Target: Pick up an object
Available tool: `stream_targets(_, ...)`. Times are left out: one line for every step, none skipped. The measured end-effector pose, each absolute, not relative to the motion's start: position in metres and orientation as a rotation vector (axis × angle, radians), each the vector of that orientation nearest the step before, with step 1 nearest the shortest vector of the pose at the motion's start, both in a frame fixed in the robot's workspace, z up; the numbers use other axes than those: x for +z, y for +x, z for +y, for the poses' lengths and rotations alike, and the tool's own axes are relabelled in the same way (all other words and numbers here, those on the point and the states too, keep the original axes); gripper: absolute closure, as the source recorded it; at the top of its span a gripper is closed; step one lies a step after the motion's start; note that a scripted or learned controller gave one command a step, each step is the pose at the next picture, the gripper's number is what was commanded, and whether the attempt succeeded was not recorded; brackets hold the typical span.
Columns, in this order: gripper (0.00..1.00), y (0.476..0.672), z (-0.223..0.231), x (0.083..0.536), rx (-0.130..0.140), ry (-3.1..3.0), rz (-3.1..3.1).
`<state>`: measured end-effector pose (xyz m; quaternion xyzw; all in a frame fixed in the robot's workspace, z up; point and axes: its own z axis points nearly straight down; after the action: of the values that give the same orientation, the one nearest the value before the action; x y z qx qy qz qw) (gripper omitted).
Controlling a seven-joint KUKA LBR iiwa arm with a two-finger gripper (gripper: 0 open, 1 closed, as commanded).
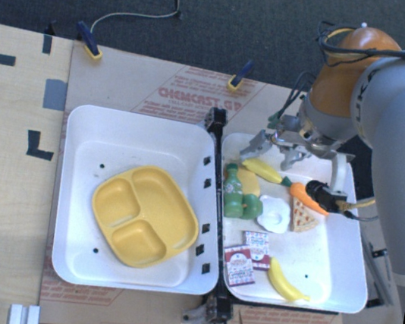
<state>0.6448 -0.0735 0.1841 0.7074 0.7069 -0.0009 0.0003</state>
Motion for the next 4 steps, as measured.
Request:
stream_targets(0.0,0.672,-0.106,0.103,0.016,2.206,2.214)
stream_targets(0.0,0.675,-0.098,0.096,0.013,2.203,2.207)
stream_targets(1.0,0.675,-0.097,0.106,0.017,2.2,2.209)
stream_targets(0.0,0.675,-0.097,0.106,0.015,2.201,2.208)
